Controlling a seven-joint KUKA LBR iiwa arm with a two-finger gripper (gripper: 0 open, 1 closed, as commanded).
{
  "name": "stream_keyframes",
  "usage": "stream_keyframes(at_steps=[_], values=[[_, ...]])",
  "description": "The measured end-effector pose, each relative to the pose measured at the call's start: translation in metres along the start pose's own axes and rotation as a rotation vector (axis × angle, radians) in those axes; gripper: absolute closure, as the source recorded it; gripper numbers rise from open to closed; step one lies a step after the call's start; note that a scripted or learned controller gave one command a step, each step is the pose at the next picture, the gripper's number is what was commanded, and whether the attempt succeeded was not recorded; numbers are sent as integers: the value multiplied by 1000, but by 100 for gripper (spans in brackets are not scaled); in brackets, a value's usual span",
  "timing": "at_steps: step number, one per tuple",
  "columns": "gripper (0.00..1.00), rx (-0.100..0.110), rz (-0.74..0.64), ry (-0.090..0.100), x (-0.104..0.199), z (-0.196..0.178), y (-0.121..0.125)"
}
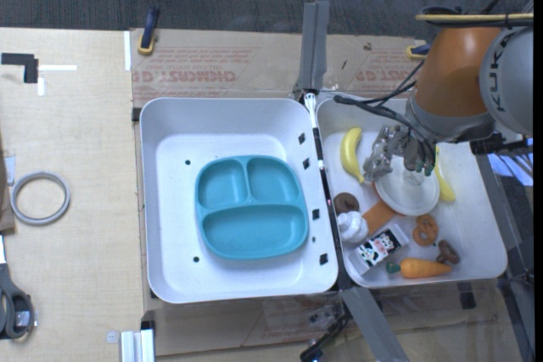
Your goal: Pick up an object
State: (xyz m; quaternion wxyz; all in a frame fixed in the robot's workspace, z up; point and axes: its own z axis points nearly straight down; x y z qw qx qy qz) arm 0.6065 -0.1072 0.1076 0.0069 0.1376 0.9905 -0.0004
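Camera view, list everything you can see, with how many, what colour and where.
shallow white plastic bins: two, white, side by side on the bench
divided plastic plate: one, teal, in the left bin
toy bananas: two, yellow, right bin
round dish: one, white, right bin under the end effector
toy carrot: one, orange, right bin near edge
chocolate doughnut: one, brown, right bin
tape roll: one, grey, bench left
arm: one, grey and orange, from the right
end effector: one, grey, above right bin
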Motion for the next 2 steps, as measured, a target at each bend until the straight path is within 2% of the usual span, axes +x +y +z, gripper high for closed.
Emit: stream_keyframes(at_steps=[1,2], values=[[100,1,90,10,33,-85,54],[100,-1,-249,13,95,-110,94]])
